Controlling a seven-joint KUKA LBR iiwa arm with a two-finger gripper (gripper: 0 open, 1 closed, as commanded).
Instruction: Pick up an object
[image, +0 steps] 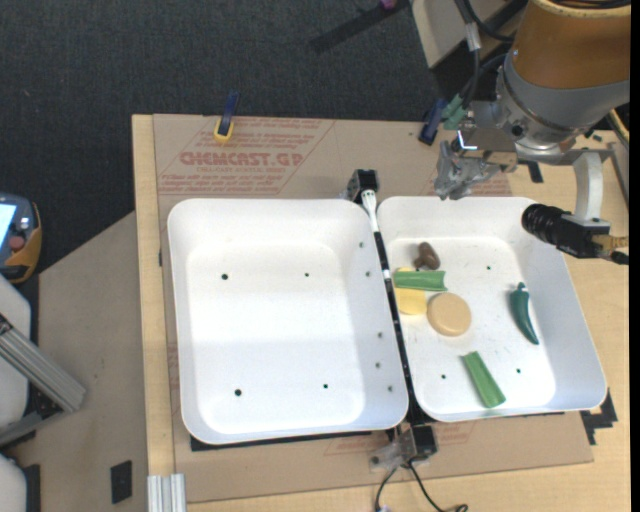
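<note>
Five small things lie in the right bin (560, 390), any of which could be picked. A dark brown lump (427, 256) sits nearest the far rim. Just in front of it a flat green strip (420, 280) lies across a yellow block (410, 301), which rests against the divider between the bins. Touching the block's right side is a tan disc (450, 315), round and smooth. Nearer the front rim a green stick (483, 379) lies at a slant, apart from the rest. Toward the right wall a dark green pepper (524, 313), curved and pointed, lies by itself.

The left bin (200, 300) shows its white floor with a few small dark holes. Both bins rest side by side on a brown cardboard sheet (250, 155) printed with red letters, which covers the counter.

The arm (560, 60) comes in at the upper right, its orange band cut off by the top edge. The jaws (462, 180) hang above the far rim of the right bin, well apart from all five things. They are small, grey and tangled with cables in this view, so I cannot tell whether they are spread or pressed together; nothing can be seen between them. A black cylinder (555, 228) juts over the right bin's far corner.
</note>
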